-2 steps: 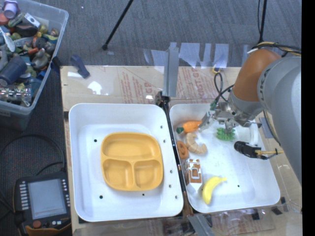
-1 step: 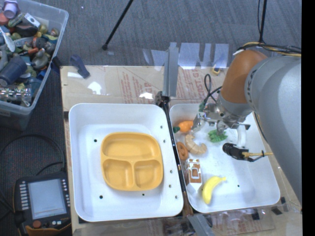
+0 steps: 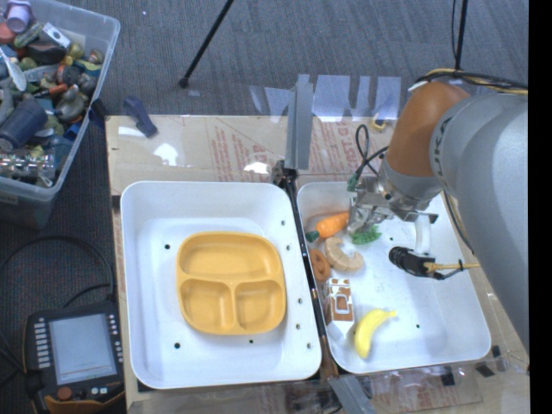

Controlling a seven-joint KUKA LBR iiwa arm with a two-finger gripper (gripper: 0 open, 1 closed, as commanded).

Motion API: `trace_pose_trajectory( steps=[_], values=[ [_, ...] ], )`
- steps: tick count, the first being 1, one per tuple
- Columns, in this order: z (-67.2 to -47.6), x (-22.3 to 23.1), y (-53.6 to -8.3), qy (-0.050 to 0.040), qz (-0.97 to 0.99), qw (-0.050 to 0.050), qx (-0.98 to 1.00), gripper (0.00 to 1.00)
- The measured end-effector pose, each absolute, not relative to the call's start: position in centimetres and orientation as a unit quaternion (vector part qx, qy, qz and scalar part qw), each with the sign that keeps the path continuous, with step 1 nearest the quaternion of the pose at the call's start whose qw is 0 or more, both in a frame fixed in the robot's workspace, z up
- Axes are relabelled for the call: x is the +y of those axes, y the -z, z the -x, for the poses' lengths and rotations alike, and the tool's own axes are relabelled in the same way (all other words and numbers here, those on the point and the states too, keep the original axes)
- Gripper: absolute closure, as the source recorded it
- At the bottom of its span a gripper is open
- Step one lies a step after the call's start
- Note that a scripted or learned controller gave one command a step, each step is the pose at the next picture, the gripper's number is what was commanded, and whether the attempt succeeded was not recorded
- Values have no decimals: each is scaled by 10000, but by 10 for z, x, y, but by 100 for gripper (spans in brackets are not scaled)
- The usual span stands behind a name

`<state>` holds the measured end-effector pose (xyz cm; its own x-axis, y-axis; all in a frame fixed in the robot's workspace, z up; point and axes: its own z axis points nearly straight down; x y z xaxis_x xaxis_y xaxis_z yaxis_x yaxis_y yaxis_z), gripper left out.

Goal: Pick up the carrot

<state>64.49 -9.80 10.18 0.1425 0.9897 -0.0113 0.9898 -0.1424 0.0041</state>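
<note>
The carrot is lying in the right bin, near its top left corner, long way pointing left to right. The gripper is hanging just right of it, grip unclear.

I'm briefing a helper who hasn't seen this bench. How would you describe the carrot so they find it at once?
Look at the right bin, the one the arm reaches into, not the one holding the yellow tray. Near its upper left part, just left of the gripper, lies the carrot. It is the small bright orange piece with green at one end, unlike the yellow banana lower down.
</note>
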Motion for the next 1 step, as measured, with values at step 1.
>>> trace_pose_trajectory(
  steps=[1],
  values=[
    [-555, -37, -186, 12, -6916, -23, 7223, 100]
  ],
)
